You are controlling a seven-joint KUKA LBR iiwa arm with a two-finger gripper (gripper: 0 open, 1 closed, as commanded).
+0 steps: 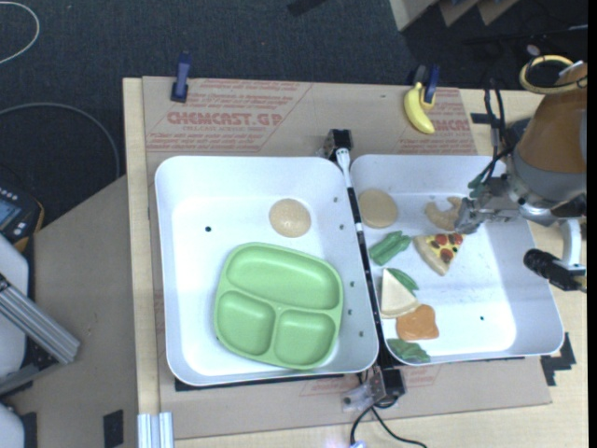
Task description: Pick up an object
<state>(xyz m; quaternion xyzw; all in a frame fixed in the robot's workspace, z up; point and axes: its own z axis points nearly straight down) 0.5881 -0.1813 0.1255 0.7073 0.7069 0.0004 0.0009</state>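
The claw (466,215) hangs just above the pizza slice (441,250), its grip state impossible to tell.

Printed in red on the brown cardboard sheet (280,119) behind the bins: "CHEMCAST G.P", apparently, under a line of smaller unreadable text. Repeated at far right, too faint to read.

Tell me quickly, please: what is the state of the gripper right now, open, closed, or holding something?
Gripper: low in the right bin, beside a tan food piece and above the pizza slice; open or closed cannot be told.
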